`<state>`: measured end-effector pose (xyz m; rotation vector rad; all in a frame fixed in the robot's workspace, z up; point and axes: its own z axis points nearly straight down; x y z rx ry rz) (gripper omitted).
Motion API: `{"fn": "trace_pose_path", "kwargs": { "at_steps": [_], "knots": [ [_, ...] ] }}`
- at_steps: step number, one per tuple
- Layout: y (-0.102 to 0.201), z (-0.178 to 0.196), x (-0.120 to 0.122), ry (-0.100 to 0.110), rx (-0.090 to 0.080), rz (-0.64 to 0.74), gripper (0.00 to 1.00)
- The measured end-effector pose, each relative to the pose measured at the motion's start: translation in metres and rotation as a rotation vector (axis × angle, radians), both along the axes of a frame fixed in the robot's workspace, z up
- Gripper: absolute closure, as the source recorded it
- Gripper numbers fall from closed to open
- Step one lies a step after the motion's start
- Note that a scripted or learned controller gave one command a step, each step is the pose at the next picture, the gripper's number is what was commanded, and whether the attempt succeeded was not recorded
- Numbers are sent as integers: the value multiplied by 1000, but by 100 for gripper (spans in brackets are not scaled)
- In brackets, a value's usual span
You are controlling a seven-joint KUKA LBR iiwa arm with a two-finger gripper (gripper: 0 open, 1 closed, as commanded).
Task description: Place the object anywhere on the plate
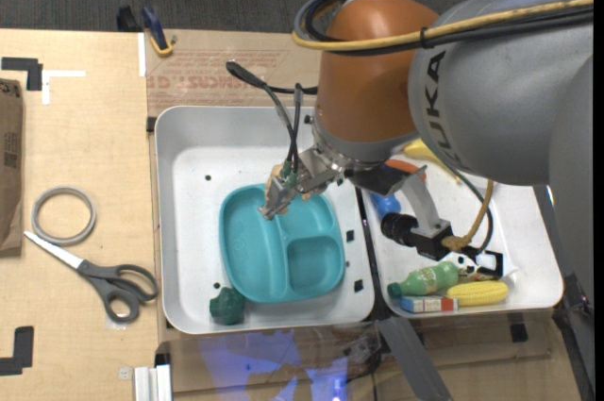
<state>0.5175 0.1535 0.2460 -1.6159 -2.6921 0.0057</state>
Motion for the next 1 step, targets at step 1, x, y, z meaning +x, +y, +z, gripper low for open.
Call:
{"fn": "trace_pose_path", "kwargs": {
  "at_steps": [1],
  "knots": [
    [-36, -44, -40, 0, 1, 100, 100]
  ]
}}
